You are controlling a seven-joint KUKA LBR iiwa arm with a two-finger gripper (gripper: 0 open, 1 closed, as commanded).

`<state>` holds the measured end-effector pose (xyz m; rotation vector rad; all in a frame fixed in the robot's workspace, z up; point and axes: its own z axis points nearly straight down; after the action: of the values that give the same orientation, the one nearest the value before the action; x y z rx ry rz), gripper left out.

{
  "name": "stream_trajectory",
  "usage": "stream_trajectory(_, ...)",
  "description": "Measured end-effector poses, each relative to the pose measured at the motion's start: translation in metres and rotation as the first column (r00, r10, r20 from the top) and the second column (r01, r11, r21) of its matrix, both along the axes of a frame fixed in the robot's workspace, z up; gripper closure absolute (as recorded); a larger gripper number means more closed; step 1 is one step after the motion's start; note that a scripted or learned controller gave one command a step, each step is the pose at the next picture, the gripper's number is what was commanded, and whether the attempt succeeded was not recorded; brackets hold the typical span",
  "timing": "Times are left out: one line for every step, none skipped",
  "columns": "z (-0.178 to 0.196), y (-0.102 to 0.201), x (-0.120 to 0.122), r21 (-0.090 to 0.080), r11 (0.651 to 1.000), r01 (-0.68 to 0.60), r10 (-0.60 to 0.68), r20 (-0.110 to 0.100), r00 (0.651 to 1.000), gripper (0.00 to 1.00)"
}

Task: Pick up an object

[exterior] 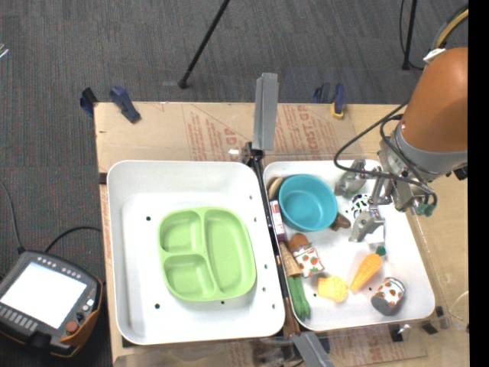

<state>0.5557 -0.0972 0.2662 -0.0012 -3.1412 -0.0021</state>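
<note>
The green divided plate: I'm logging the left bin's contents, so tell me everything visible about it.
The green divided plate is pale lime, smooth like plastic, a rounded rectangle with three compartments: two smaller ones on the left, one long one on the right. It lies flat and right side up near the middle of the left white bin, slightly rotated. Nothing rests in it or touches it.

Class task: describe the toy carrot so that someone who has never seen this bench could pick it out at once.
Find the right-hand white bin, the one with the blue bowl. Below and to the right of the bowl, near the bin's middle, lies the toy carrot. It is the only long orange cone, with a small green tip, next to a yellow item.
</note>
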Motion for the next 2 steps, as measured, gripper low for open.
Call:
stream_trajectory(-0.179, 0.008, -0.008, 0.003, 0.974, -0.228, 0.228, -0.005, 0.974, 0.00)
stream_trajectory(-0.178, -0.043, 0.036, 0.004, 0.970, -0.244, 0.244, 0.000, 0.970, 0.00)
